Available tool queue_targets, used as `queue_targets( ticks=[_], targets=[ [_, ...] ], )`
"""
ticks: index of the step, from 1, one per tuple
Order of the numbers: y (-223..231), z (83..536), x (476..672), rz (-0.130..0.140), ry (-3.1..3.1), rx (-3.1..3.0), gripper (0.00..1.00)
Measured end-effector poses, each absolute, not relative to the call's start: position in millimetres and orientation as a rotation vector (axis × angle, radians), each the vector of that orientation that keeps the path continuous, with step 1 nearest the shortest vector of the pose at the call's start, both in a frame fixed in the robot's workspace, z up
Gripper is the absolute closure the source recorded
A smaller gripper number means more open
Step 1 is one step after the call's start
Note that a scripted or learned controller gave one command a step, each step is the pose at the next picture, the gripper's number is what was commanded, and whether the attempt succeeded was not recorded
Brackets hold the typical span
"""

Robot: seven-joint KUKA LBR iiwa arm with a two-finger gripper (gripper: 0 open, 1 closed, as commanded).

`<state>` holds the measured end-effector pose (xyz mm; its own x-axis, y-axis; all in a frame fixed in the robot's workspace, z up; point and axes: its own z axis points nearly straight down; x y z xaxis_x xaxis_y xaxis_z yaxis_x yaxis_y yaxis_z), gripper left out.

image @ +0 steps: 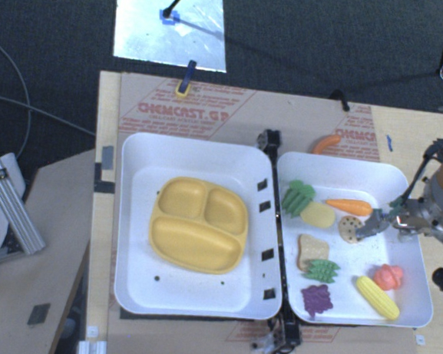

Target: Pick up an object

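1. Two shallow white bins are observed side by side on the bench: the left bin (141,165) and the right bin (387,178).
2. A yellow divided plate (199,224) with three compartments is seen lying flat in the middle of the left bin.
3. Toy food items are found scattered in the right bin. A green leafy vegetable (298,196) is noted at the upper left, touching a pale yellow piece (319,215) just beside it.
4. An orange carrot (349,207) is recorded lying lengthwise near the bin's centre, above a round cookie (348,228).
5. A slice of bread (311,251) is noted below the pale yellow piece, with a small green item (322,270) touching its lower edge and a purple bunch of grapes (316,299) further down.
6. A yellow corn cob (377,297) is seen tilted near the lower right, just beside a pink-orange item (388,276).
7. An orange item (325,144) is observed outside the bins, on the bench behind the right bin.
8. The gripper (373,226) is positioned low over the right bin, its tips just beside the cookie's right edge. Whether the fingers are spread or closed cannot be told, and nothing is seen held between them.
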<state>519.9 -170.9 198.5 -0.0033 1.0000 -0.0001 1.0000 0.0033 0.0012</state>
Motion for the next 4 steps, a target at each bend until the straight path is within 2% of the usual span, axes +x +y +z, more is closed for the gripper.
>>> queue_targets(
  ticks=[1,2,3,4],
  targets=[
    [-79,79,500.8,-0.001,2.238,2.215,0.0],
    [-85,95,503.1,0.003,2.222,2.218,1.0],
    [-28,190,556.4,0.015,2.228,2.202,1.0],
    [39,184,543.3,0.002,2.234,2.211,1.0]
  ],
)
